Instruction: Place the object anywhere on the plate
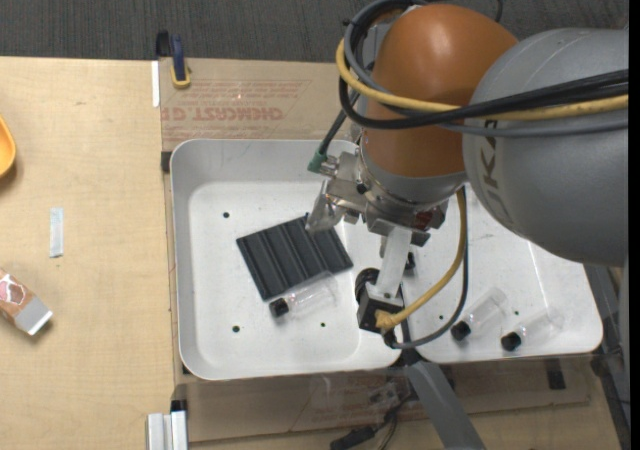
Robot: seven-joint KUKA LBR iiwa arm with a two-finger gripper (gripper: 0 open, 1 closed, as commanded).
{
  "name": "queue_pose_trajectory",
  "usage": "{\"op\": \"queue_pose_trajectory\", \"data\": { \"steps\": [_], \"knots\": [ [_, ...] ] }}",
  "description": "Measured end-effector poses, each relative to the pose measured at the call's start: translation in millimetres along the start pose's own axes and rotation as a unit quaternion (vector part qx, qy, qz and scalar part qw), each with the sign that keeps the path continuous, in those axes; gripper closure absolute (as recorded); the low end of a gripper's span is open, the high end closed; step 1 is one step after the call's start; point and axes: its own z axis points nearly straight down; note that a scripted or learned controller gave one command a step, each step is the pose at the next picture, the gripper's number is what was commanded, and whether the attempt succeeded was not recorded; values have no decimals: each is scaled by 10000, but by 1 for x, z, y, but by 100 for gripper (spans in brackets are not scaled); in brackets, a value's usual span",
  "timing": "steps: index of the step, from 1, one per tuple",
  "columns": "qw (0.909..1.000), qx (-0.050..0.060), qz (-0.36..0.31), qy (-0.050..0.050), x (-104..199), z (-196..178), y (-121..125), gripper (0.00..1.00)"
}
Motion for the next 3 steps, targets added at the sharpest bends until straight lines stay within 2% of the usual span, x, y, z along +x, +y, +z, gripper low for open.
{"op": "queue_pose_trajectory", "data": {
  "steps": [1, 2, 3],
  "knots": [
    [9993, -15, 385, 27, 65, 33, 17, 0],
    [9993, -2, 375, -3, 63, 26, 18, 100],
    [9993, -3, 376, -5, 63, 26, 17, 0]
  ]
}}
